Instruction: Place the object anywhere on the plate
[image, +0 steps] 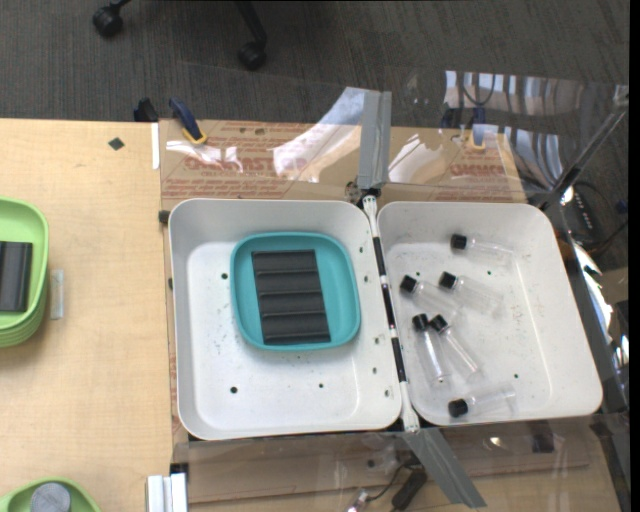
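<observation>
A teal square plate (343, 300) lies in the left white bin (200, 330), with a dark ribbed rectangular insert (290, 294) on its middle. In the right white bin (560, 330) lie several clear plastic vials with black caps: one at the top (478, 243), one near the middle (470, 290), two side by side lower down (440, 345), and one at the front (480, 404). A loose black cap (408, 284) rests near the divider.
A green tray (30, 320) holding a dark block (14, 276) sits at the left edge of the wooden bench. A green lid with a grey knob (50, 497) is at the bottom left. Clear plastic sheeting and a metal post (373, 140) stand behind the bins.
</observation>
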